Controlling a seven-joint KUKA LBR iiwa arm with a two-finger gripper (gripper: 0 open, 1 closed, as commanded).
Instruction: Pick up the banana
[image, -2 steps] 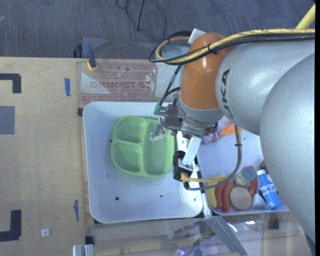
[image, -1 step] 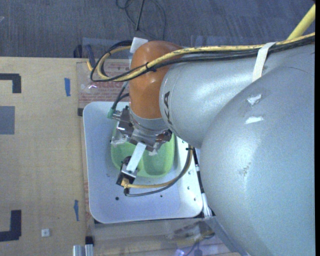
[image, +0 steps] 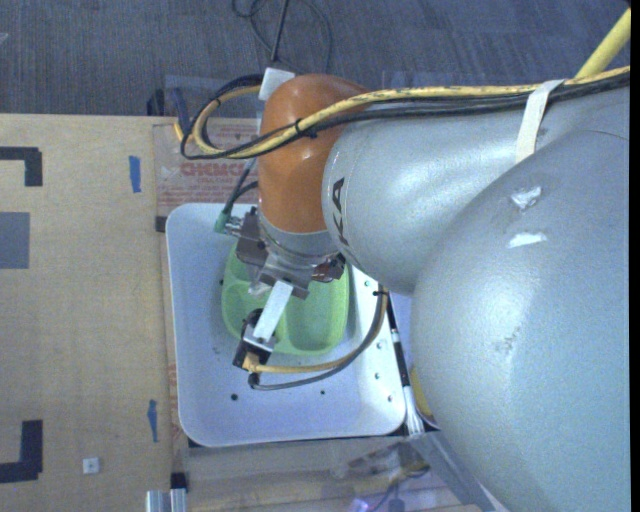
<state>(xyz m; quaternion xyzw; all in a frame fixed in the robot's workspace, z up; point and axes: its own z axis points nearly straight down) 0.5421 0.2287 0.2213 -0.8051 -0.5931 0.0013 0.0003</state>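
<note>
Arm (image: 480, 250): over white bin (image: 200, 380), wrist above green dish (image: 320, 320)
Gripper (image: 290, 285): grip state can't tell
Banana (image: 419, 398): yellow sliver at bin's rt rim, rest under arm; axis unreadable

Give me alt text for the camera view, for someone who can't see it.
A grey robot arm with an orange band reaches from the right, its wrist over a pale green container in a white bin.

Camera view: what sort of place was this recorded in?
Probably a robotics lab or test cell: a large grey arm with an orange band reaches over a white bin, and the tan board beside it bears blue tape marks.
</note>
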